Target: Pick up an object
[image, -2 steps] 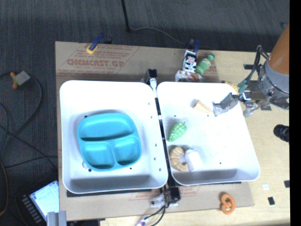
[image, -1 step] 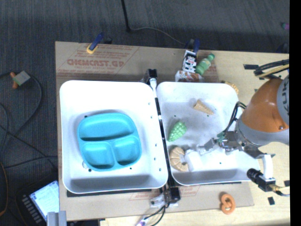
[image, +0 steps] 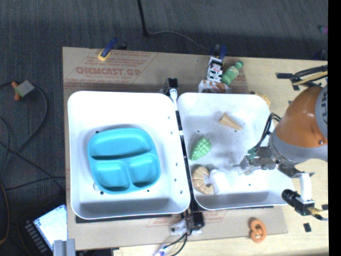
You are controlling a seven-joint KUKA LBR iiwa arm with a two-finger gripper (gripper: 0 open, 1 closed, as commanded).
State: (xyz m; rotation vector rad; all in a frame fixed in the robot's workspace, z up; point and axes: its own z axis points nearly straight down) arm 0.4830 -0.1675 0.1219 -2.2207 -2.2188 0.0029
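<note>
Green toy point(image: 201, 148): left half of right bin point(image: 261, 106), ridged, likely light plastic, could slip; I'd take it across its narrow sides.
Tool point(image: 250, 162): at three o'clock from it, low over the bin; opening, cannot tell.

Tan bench point(image: 133, 71) with red printed lettering carries two white bins side by side, left bin point(image: 77, 143) and right bin point(image: 256, 104), plus a blue-and-yellow clamp point(image: 107, 48) at the far left corner, a green bottle point(image: 232, 72) beside a small printed carton point(image: 213, 71) behind the right bin, and an orange ring toy point(image: 258, 230) on the near edge.
</note>
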